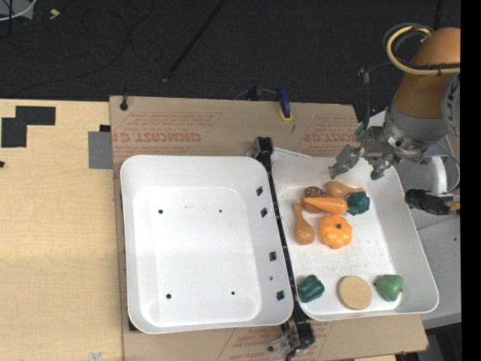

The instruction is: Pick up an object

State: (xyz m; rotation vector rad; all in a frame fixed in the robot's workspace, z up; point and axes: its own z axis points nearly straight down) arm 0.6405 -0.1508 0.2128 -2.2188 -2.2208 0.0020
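**Poised above the right bin, nothing gripped**

Approach step, by the look of it. Gripper [363, 159] hovering over the far edge of the right bin [412, 239], fingers [346, 159] spread open and empty. Next: descend onto one piece and close.

Nearest candidates in a touching cluster: carrot [325, 204], small pumpkin [335, 232], tan gourd [302, 226], teal piece [358, 203]. Along the near edge: dark green pepper [310, 288], beige disc [355, 292], light green piece [389, 286]. Left bin [143, 179] alongside.
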